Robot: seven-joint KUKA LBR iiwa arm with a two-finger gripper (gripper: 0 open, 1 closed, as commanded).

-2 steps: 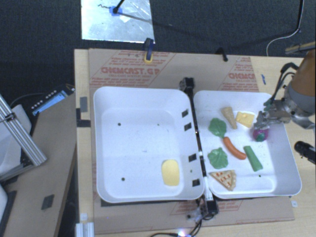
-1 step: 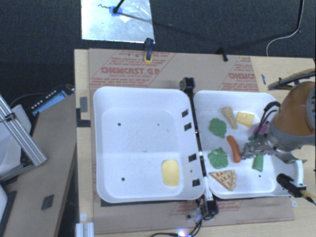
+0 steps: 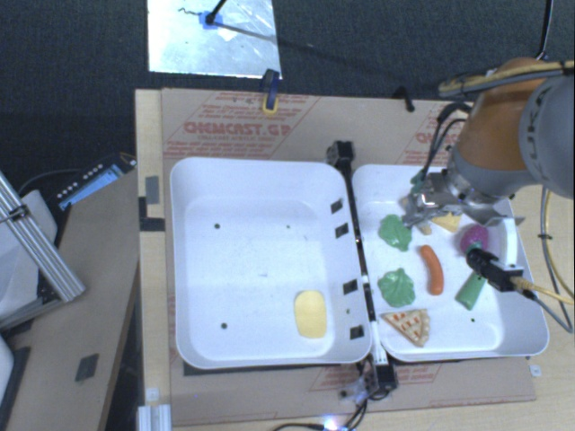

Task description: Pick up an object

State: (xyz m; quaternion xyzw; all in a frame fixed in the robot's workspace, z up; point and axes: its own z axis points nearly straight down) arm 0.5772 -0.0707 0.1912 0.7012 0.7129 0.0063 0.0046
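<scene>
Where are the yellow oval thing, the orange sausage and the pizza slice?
Yellow oval toy (image 3: 311,313), camera view, left bin: the middle of its top.
Orange toy sausage (image 3: 433,268), camera view, right bin: mid-length.
Toy pizza slice (image 3: 407,324), camera view, right bin: the middle of its topping.

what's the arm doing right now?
The KUKA arm reaches in from the right with its gripper low over the far side of the right bin, close to a green leafy piece. Nothing is visibly held. Also in that bin: an orange sausage, a second green piece, a pizza slice, a purple item and a green block. A yellow piece lies in the left bin.
</scene>
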